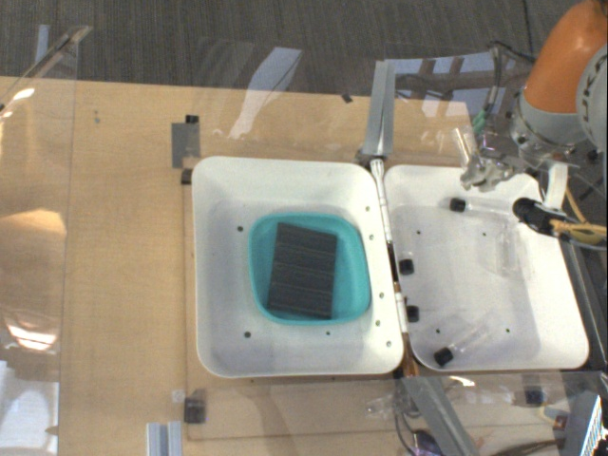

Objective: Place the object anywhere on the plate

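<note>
A teal square plate (pixel 353 283) sits in the middle of the left bin (pixel 218 255). A dark grey ribbed rectangular object (pixel 303 271) lies flat on the plate, inside its rim. My gripper (pixel 478 173) hangs over the far edge of the right bin (pixel 532 340), well to the right of the plate. It is apart from the object. The grey wrist and orange band (pixel 562 65) rise above it at the frame's upper right.
Small black clips (pixel 407 266) sit along the ridge between the two bins. A faint clear piece (pixel 472 334) lies near the right bin's front. A metal post (pixel 380 103) stands behind the bins' junction. Cables (pixel 551 218) hang beside the wrist.
</note>
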